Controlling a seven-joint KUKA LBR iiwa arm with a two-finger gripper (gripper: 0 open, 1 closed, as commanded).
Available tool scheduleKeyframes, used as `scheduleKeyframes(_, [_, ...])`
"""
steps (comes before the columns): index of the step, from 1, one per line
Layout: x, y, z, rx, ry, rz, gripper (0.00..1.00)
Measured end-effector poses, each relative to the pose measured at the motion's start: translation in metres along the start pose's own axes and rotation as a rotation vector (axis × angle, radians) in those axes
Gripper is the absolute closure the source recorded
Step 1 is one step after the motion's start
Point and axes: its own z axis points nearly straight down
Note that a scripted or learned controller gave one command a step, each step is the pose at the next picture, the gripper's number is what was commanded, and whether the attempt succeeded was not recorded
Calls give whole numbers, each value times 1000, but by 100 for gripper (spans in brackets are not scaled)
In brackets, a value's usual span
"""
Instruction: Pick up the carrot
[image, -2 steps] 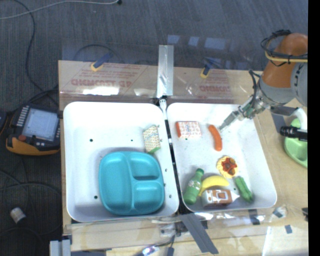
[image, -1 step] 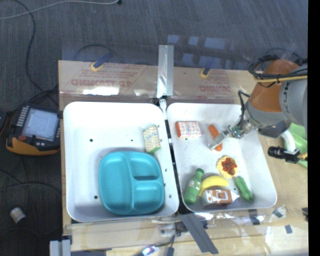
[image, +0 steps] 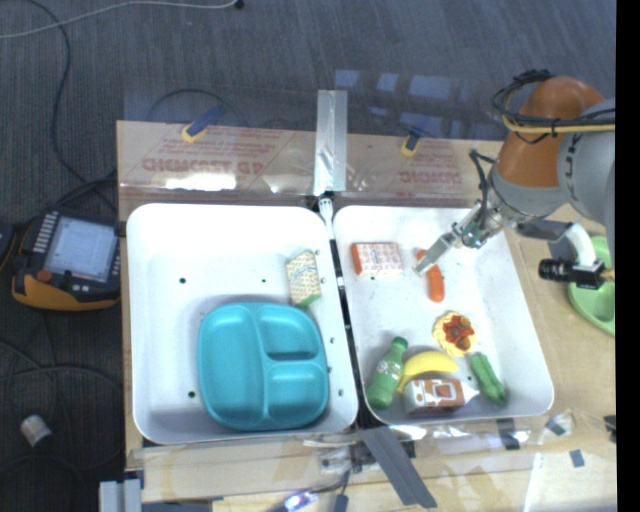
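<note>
The carrot (image: 436, 284) is a small orange piece lying on the floor of the right bin (image: 520, 300), in its upper middle. My gripper (image: 432, 256) hangs slanting down to the left from the orange-banded wrist (image: 545, 130), its tip just above and a little left of the carrot's upper end. Whether the tip touches the carrot cannot be made out. Nothing is seen lifted off the bin floor.
In the right bin, a pink-and-white box (image: 377, 258) lies left of the gripper. A yellow-red disc (image: 455, 332), banana (image: 430, 362), green bottle (image: 388, 370), brown carton (image: 436, 396) and green cucumber (image: 487, 378) crowd the front. The left bin (image: 160, 300) holds a teal divided tray (image: 265, 365) and a small packet (image: 303, 277).
</note>
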Motion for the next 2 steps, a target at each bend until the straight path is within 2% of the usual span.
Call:
scheduleKeyframes(1, [-20,5,39,1,-1,-10,0])
scheduleKeyframes(2, [28,-38,0,0,1,-98,0])
